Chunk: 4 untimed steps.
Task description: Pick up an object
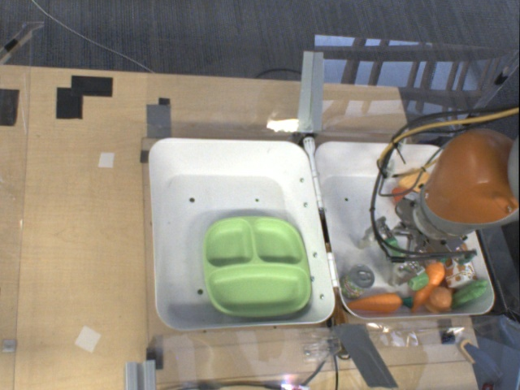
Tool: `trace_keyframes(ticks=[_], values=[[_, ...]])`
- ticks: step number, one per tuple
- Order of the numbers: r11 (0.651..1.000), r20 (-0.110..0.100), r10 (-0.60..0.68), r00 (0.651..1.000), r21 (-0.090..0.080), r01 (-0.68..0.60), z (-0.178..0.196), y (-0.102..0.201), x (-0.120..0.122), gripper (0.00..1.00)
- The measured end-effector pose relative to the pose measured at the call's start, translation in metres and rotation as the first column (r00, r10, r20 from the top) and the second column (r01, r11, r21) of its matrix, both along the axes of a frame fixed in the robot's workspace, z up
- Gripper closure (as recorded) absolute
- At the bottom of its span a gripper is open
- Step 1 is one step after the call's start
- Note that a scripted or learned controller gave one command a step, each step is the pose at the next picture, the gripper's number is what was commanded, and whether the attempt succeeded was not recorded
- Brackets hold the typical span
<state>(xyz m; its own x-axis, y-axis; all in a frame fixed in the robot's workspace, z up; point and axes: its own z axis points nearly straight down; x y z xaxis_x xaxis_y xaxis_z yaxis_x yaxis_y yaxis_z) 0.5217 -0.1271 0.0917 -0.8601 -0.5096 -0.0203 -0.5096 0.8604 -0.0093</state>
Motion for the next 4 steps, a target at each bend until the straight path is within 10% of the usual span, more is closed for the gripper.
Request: trace_keyframes(ticks=[1, 2, 3, 4], values=[[0.999, -0.004, -0.047, 0.999, -0.002, 0.047, -0.002, -0.021, 0.069, 0.00], [0.993, -0.005, -0.117, 0.993, 0.005, 0.117, -0.001, -0.032, 0.026, 0.00], [0.962, -0.008, -0.271, 0.962, 0.001, 0.272, -0.003, -0.042, 0.089, 0.00], [0.947, -0.009, -0.321, 0.947, 0.002, 0.321, -0.001, -0.058, 0.020, 0.00]])
